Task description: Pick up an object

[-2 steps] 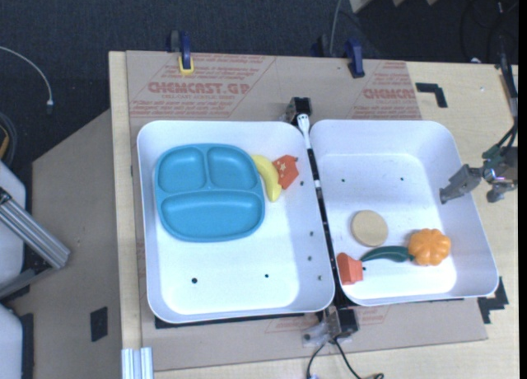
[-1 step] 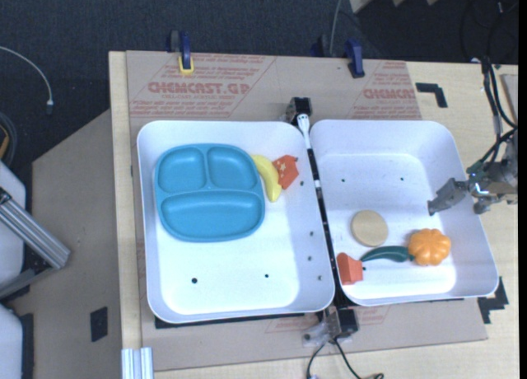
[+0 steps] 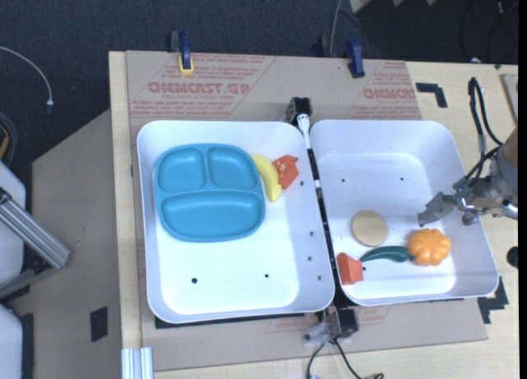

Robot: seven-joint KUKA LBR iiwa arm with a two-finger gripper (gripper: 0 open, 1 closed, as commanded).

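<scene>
In the right bin [image 3: 395, 147] lie a tan round disc [image 3: 369, 226], an orange toy pumpkin [image 3: 430, 246] and a dark green handled piece [image 3: 385, 255] with a red-orange block [image 3: 350, 269] at its left end. My gripper [image 3: 449, 214] hangs over the bin's right side, just above and slightly right of the pumpkin. It is open, with nothing between its fingers. The disc lies well to its left.
The left bin [image 3: 247, 278] carries a blue divided plate [image 3: 210, 192], a yellow banana [image 3: 268, 177] and a small red-orange piece [image 3: 286, 170] beside it. A black divider [image 3: 313, 180] runs between the bins. Cables [image 3: 479, 118] hang near the right bin's far right corner.
</scene>
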